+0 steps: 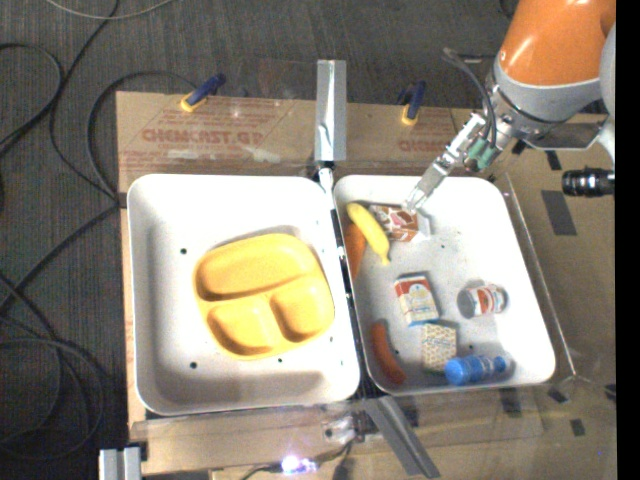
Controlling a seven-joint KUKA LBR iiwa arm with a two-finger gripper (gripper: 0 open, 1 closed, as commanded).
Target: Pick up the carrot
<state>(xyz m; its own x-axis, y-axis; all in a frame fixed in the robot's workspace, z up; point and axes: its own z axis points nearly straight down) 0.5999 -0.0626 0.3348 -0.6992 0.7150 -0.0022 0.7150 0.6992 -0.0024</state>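
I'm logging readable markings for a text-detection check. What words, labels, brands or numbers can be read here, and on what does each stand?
Cardboard sheet under the bins: red printed lettering, left of the metal bar and again near the right clamp; too blurred to read reliably.
Small box in the right bin: red and white label, too small to read.
Can lying in the right bin: label unreadable.
Packet by the banana: print unreadable.

Even overhead light is bright on the two shallow white plastic bins [150, 268]. Shadows are soft, the surrounding dark floor [60, 88] dim. The picture is slightly grainy.
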